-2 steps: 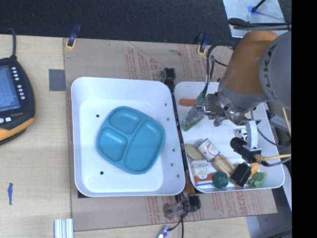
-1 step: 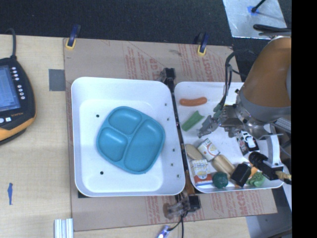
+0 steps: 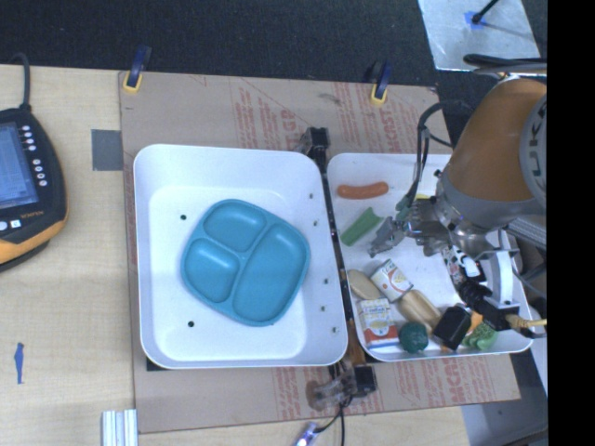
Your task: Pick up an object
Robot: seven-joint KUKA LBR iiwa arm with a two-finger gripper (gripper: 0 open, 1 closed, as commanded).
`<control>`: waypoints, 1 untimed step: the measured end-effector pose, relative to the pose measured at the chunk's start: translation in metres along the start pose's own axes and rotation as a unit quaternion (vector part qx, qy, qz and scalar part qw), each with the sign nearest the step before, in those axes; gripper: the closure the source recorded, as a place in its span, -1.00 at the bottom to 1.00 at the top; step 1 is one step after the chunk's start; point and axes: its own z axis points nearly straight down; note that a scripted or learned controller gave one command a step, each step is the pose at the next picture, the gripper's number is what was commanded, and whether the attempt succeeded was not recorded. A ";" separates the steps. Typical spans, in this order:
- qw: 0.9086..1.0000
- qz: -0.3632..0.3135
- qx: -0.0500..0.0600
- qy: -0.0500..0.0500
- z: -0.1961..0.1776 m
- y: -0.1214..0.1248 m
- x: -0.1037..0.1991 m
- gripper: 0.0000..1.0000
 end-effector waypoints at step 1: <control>1.000 0.000 0.000 0.000 0.081 0.018 -0.026 -1.00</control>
